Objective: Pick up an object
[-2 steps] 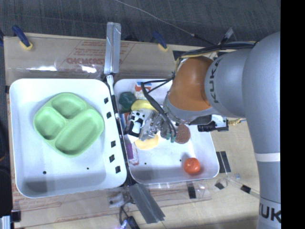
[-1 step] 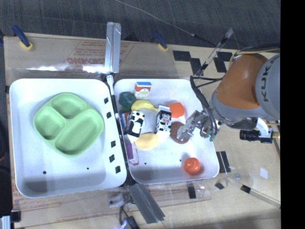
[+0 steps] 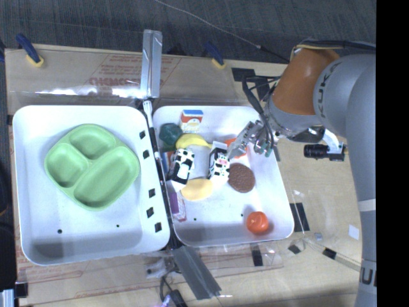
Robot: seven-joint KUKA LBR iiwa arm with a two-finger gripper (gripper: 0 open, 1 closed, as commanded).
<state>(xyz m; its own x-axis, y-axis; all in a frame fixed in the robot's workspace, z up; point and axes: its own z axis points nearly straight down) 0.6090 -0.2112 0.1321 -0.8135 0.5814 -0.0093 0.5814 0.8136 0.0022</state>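
hand (image 3: 246,144): finger state unclear, over right bin
target: brown cookie (image 3: 241,177), flat, stiff, light
grip: across opposite rim edges

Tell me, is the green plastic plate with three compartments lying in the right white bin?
No, the green three-compartment plastic plate lies in the left white bin.
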